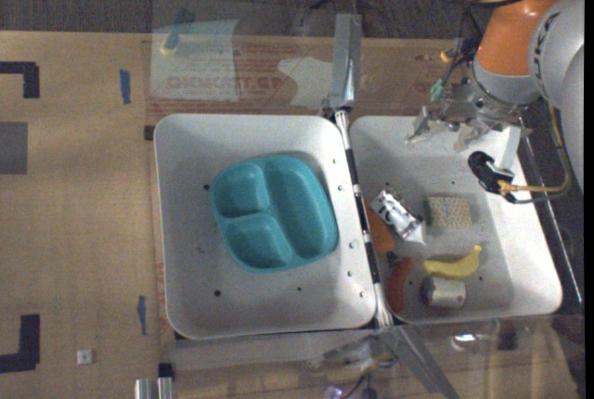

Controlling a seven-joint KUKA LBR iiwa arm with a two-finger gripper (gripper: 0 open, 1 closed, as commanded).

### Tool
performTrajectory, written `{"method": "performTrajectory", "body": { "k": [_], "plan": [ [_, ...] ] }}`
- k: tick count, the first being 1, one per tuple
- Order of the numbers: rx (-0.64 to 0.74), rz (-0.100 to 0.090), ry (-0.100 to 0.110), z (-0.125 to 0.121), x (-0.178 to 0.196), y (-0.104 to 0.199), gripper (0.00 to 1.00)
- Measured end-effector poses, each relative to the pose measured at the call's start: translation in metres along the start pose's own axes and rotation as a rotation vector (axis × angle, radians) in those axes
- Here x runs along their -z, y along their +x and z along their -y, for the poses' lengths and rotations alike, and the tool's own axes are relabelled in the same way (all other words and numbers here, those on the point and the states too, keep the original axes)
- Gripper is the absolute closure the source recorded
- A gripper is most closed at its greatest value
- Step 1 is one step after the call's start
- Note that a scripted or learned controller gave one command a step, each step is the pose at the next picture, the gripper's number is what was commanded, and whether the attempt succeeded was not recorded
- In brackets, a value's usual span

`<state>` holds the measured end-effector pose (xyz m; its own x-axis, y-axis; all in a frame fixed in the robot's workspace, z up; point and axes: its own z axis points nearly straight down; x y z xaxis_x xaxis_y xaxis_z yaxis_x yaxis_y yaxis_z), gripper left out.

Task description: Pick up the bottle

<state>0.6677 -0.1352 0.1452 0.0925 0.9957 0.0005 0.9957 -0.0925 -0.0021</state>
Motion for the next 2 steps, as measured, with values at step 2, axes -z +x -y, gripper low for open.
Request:
{"method": "performTrajectory", "body": {
  "k": [2],
  "plan": [
    [-0.658,-0.001,-0.003,0.033,0.04,0.081,0.0]
  ]
}}
